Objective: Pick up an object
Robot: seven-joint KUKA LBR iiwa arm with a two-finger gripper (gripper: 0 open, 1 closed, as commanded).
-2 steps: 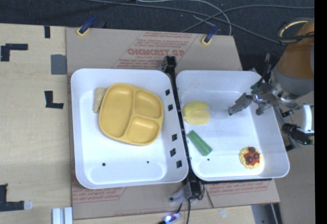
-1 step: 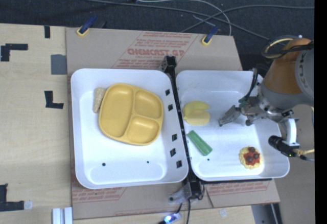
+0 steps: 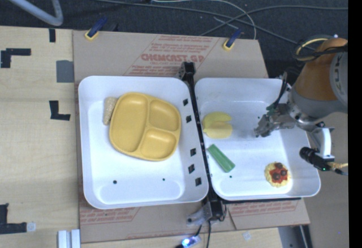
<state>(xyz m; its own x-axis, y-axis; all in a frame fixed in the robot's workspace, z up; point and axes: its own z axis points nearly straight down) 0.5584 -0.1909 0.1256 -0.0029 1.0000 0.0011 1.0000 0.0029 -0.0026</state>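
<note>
In the right bin [image 3: 249,91] lie a pale yellow apple-like piece [image 3: 218,125], a green stick-shaped piece [image 3: 220,158] and a small round tart with red berries [image 3: 277,174]. My gripper [image 3: 264,129] hangs low over the right part of that bin, to the right of the yellow piece and above the tart. I see nothing between its fingers. The grey arm with its orange band [image 3: 319,80] comes in from the right.
The left bin [image 3: 90,145] holds a yellow divided plate [image 3: 144,125] with a tan cracker-like piece [image 3: 108,110] tucked at its left edge. A black divider [image 3: 195,128] separates the bins. Cables run across the dark floor behind the bench.
</note>
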